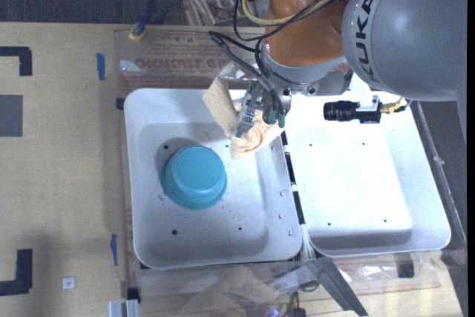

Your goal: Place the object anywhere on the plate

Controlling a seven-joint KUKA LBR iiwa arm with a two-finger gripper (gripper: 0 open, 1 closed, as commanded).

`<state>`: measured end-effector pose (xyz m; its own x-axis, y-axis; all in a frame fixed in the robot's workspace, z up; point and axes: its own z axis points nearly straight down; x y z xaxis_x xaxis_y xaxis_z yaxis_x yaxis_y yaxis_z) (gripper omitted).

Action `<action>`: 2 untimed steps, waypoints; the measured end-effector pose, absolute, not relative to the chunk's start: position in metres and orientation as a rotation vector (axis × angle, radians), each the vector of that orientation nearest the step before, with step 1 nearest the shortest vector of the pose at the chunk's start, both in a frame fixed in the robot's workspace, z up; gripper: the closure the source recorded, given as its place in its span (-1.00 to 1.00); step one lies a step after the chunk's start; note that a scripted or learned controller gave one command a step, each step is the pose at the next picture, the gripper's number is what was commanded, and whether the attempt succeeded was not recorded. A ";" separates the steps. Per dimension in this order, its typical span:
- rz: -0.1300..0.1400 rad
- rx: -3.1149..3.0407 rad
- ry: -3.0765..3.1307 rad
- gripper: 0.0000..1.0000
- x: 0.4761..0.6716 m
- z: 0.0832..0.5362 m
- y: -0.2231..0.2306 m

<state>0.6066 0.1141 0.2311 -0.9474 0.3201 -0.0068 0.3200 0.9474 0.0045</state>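
The grey KUKA arm (401, 26), with its orange band (308, 7) above the wrist, reaches in from the right and covers the upper right part of the bench (52, 159). Its wrist hangs over the top edge of the two bins, about where they meet.

The right bin (364, 182) is a shallow white tray; the arm overlaps its top left corner. The left bin (200, 241), just beside it and touching along the shared wall, carries the task's things.

A blue plate (194, 176) sits on the left bin's floor, left of centre, looking more like an upturned dish with a raised round back.

A tan, sponge-like block (220, 106) leans at the left bin's top edge, right of middle, tilted.

The gripper (256, 122) points down just beside that block, above the bin's top right corner. Directly under its tip lies a pale orange object (247, 141), against the bin's right wall and apart from the plate. I cannot tell how wide the gripper stands or whether it grips the object.
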 end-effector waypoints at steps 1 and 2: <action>0.006 0.005 3.133 1.00 0.608 0.226 0.153; 0.006 0.005 3.132 -1.00 0.609 0.227 0.153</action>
